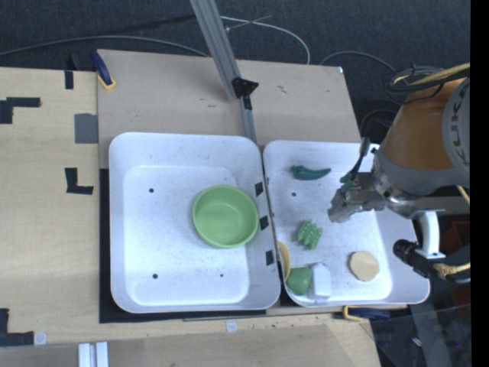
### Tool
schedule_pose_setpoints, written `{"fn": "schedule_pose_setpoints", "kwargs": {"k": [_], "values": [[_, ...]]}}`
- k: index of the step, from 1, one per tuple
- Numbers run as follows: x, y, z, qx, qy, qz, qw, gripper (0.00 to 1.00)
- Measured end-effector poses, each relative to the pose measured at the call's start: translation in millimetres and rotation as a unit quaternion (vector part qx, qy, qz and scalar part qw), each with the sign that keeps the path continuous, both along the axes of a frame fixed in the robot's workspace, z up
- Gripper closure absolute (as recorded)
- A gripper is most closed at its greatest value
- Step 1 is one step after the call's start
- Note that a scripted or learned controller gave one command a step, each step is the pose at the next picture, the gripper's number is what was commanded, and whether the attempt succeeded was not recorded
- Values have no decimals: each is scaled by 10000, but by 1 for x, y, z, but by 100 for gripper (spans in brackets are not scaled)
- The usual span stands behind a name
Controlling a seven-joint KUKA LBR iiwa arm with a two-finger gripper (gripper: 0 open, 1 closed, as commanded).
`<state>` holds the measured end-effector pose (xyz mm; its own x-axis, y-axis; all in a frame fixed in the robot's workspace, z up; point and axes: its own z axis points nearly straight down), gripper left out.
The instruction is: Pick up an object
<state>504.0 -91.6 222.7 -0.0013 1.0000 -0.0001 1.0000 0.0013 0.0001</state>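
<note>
The hand (345, 203) hangs over the right bin (397, 293), near its right side; whether it is wide or narrow I cannot tell, and nothing shows in its grip. Left of it and a little lower lies a knobbly green toy (309, 234), near but apart. A dark green curved piece (309, 172) lies up and to the left of the hand, toward the bin's far edge. A tan disc (364, 265) rests below the hand, toward the near right corner. A green ball (299, 280) and a white block (320, 280) sit together at the near edge. The left bin (153, 281) holds a green bowl (225, 216), well apart from the hand.
</note>
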Motion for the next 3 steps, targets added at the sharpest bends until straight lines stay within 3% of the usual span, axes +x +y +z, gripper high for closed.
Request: {"fn": "schedule_pose_setpoints", "kwargs": {"k": [2,3], "values": [[21,104,12,8,7,33,10000,100],[16,163,2,5,24,31,10000,100]]}}
